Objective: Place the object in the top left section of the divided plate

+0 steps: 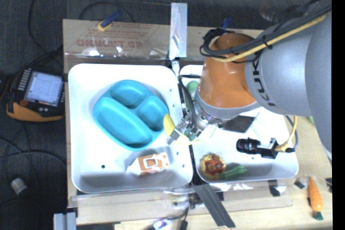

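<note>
**Gripper low at the divider, yellow object beside the plate's rim**

The gripper [184, 131] hangs low over the wall where the two bins meet, and its tip is a tangle of metal parts. Whether it is spread or closed cannot be told from this angle, and nothing can be seen clamped in it.

Just beside it, at its 10 o'clock, is the yellow object [168, 124], a small, elongated piece. It sits against the outer edge of the blue divided plate [129, 113], between 3 and 4 o'clock on the plate. It may be resting on the rim or on the bin floor next to it, and this cannot be made out. It is in none of the plate's wells.

The plate lies slantwise in the middle of the left bin [86, 169], at the gripper's 9 o'clock. At the gripper's 7 o'clock, near the bin's front wall, lies an orange-and-white toy [152, 163], apart from the plate.

In the right bin [269, 169], a round brown-and-red toy [213, 165] sits at the gripper's 5 o'clock, with a green piece [235, 171] touching it on its 3 o'clock side. A dark grey flat piece [240, 124] shows at the gripper's 3 o'clock, partly under the wrist. A small green thing [192, 85] peeks out at 12 o'clock, close to the divider.

Above the gripper the orange band [226, 78] covers much of the right bin, and the grey arm [291, 78] runs off toward 2 o'clock.

Outside the bins, a handheld screen unit [40, 91] lies on the floor at the left bin's 9 o'clock.
</note>
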Robot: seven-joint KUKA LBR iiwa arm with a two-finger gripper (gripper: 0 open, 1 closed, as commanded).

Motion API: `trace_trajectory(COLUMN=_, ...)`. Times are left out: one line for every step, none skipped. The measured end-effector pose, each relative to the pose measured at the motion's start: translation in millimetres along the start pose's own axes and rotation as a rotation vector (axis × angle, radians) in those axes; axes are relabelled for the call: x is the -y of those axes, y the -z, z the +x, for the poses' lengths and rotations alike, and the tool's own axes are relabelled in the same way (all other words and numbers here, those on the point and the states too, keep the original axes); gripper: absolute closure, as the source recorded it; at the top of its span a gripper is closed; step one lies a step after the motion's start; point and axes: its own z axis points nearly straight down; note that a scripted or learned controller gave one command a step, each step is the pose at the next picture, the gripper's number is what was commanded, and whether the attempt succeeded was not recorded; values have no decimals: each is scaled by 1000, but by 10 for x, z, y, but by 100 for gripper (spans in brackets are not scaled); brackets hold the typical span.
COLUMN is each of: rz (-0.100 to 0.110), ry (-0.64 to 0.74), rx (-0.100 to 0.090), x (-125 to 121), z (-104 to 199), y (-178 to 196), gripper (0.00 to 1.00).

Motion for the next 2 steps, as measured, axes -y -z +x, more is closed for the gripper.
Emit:
trace_trajectory(rz=1, ry=-146, rx=-1, x=-199, z=256, y=28, gripper=100)
trace_trajectory(rz=-12, ry=-342, rx=4, x=-732, z=789, y=-788, gripper=100)
